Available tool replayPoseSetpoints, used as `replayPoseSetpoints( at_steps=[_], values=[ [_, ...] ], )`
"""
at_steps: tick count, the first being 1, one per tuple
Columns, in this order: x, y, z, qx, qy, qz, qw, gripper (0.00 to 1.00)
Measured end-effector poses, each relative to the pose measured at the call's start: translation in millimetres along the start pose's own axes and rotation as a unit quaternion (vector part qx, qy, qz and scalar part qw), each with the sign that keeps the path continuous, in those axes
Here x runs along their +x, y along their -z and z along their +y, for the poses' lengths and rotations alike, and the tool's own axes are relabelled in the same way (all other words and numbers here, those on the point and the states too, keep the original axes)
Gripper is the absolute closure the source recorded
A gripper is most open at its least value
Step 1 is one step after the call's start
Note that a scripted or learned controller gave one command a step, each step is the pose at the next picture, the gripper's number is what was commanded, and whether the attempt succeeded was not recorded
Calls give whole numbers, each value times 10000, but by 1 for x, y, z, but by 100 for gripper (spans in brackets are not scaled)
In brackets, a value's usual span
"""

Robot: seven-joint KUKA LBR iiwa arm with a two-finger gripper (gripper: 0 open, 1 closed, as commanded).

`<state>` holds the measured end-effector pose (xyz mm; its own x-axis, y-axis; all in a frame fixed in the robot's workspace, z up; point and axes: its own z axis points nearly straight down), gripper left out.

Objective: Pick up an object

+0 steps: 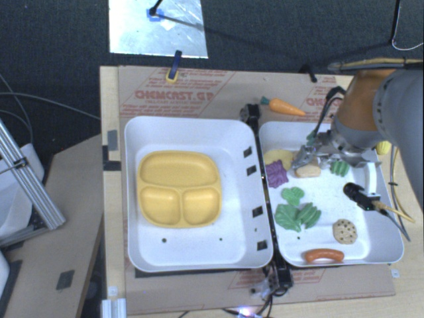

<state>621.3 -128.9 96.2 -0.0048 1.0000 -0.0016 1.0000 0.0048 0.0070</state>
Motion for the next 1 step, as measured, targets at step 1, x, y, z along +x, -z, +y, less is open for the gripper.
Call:
replayPoseSetpoints(
  at_steps=[1],
  values=[
    [66,95,42,-31,34,11,10000,100]
  ],
)
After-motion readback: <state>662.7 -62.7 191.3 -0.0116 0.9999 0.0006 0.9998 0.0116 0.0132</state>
